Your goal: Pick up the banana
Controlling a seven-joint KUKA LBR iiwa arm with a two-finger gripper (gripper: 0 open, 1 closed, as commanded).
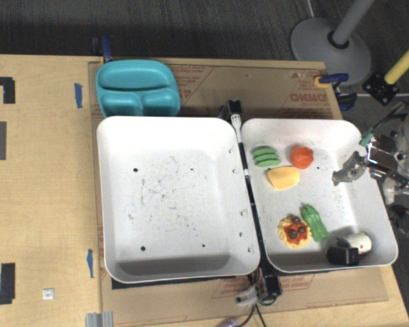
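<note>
The banana (283,177), a short yellow piece, lies in the upper middle of the right bin (368,203). My gripper (345,172) hangs over the right side of that bin, roughly level with the banana and well to its right, apart from it. Nothing shows between the gripper and the banana but bare bin floor.
Around the banana lie a green ridged piece (265,157), a red-orange tomato (301,157), a pizza slice (294,231), a green cucumber (315,223) and a black-and-white object (349,248). The left bin (123,142) adjoins. A teal tray (137,88) sits behind it.
</note>
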